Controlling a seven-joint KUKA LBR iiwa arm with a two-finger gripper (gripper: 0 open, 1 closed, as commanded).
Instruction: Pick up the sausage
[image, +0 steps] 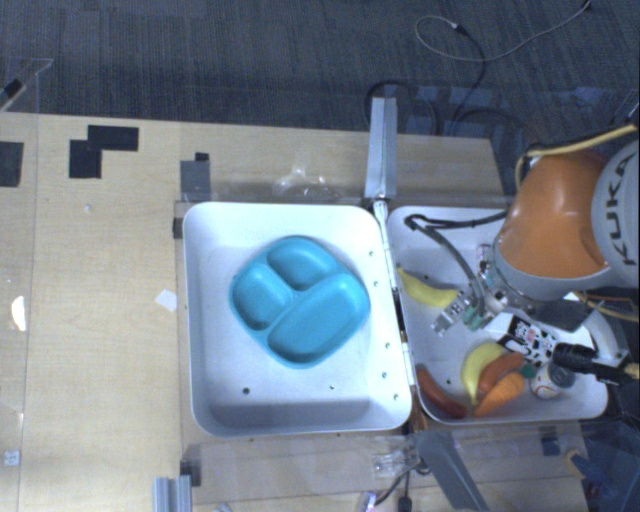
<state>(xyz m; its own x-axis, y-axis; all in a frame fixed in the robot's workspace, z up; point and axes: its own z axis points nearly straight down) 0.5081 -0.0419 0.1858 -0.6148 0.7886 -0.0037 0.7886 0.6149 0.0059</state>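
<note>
just 1 cam, fixed overhead, angled down on both bins (290, 415), fairly close; gripper (470, 310) sits right-center of frame.

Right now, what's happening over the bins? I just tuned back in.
The grey arm with the orange band reaches over the right white bin, its gripper low among the toy food. The dark red sausage lies at that bin's near edge, apart from the gripper, beside an orange carrot. The left white bin holds a blue divided plate.

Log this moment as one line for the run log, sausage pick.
arm: above right bin | sausage: lying at right bin's near edge, not held | blue tray: in left bin
</note>
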